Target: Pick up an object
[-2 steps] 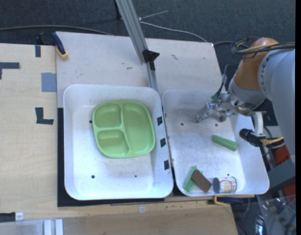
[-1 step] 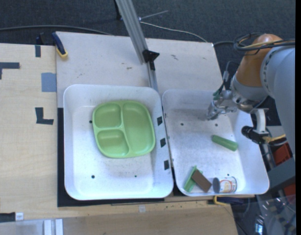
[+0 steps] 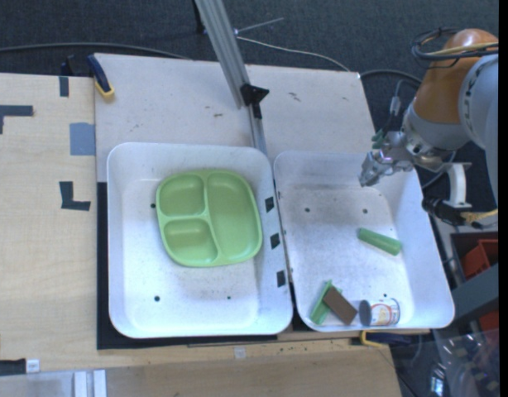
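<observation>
A grey arm with an orange band reaches in from the right, its gripper (image 3: pixel 375 172) hanging over the far right corner of the right bin (image 3: pixel 419 213). The fingers (image 3: pixel 370 174) are too small and blurred to tell how far apart they stand, and nothing can be seen between them.

Four loose things lie in the right bin. A green stick (image 3: pixel 379 241) rests alone toward the bin's right side, tilted, well apart from the gripper. Along the near edge, a green block (image 3: pixel 321 302) lies just beside a brown block (image 3: pixel 340 307), the two touching or nearly so. To their right lies a small can (image 3: pixel 380 313) on its side, with a white and orange label; the print on it is too small to read.

The left bin (image 3: pixel 130 246) holds a light green divided plate (image 3: pixel 209 217) with three compartments, lying flat a little left of the wall shared by the two bins. No writing shows on the plate or the bins.

Both bins sit on a pale tabletop (image 3: pixel 171 106). A metal rail (image 3: pixel 223 40) slants down from the top of the frame to the seam between the bins. A blue and yellow clamp (image 3: pixel 100 77) grips the tabletop's far left corner. Dark tape marks dot the wooden board (image 3: pixel 39 222) to the left.
</observation>
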### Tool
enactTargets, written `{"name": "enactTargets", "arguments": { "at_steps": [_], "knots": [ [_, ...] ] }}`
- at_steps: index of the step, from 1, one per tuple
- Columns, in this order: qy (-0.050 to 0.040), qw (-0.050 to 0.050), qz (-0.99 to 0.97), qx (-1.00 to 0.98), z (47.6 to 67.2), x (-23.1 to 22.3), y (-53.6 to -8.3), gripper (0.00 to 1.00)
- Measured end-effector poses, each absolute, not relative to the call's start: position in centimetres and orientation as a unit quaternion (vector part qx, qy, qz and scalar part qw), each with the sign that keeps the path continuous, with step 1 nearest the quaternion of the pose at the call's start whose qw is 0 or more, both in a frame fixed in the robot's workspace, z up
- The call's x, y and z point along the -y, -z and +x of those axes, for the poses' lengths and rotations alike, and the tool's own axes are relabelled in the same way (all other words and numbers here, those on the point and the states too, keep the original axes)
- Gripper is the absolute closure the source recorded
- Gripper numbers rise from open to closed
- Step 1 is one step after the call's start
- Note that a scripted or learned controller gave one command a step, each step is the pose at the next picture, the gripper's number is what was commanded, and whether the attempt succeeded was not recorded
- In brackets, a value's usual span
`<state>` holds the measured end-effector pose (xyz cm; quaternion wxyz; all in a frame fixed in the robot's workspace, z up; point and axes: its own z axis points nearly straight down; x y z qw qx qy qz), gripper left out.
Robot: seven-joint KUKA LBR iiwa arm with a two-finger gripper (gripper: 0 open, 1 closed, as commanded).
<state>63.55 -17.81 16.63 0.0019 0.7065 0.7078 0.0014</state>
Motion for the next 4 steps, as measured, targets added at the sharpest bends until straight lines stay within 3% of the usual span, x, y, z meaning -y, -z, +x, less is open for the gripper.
{"name": "enactTargets", "arguments": {
  "at_steps": [3, 4],
  "knots": [
    [-0.0011, 0.002, 0.706, -0.708, 63.0, 17.9, -29.6, 1.00],
    [0.0006, -0.001, 0.705, -0.709, 62.2, 12.7, -27.5, 1.00]
  ]
}}
